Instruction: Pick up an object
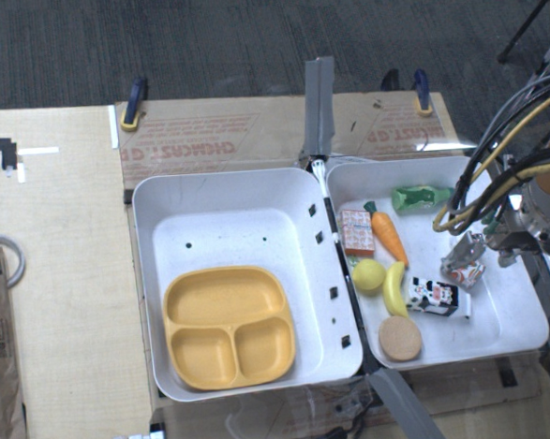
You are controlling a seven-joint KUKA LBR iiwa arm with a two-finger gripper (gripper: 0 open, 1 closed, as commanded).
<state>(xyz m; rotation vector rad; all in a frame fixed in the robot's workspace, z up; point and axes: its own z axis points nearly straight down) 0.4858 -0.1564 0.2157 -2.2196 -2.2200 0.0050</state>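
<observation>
We see the gripper low over the right bin, near its right wall, the arm and its cables entering from the right. We cannot tell from this view how the gripper is set, and nothing shows as held.

Right bin contents, working outward from the gripper:
- Just below and left of it, a small black-and-white packet, lying flat on the bin floor.
- Further left, a banana, with a yellow lemon touching its upper left side.
- Below the banana, a round tan cookie near the bin's front wall.
- Left and slightly above the gripper, a carrot, tilted, its green top toward the back.
- Beside the carrot, against the bin's left wall, a small red-and-white box.
- Above and left of the gripper, a green wrapper near the back wall.

Left bin, well apart from the gripper: one yellow divided plate, three compartments, sitting in the front half.
</observation>
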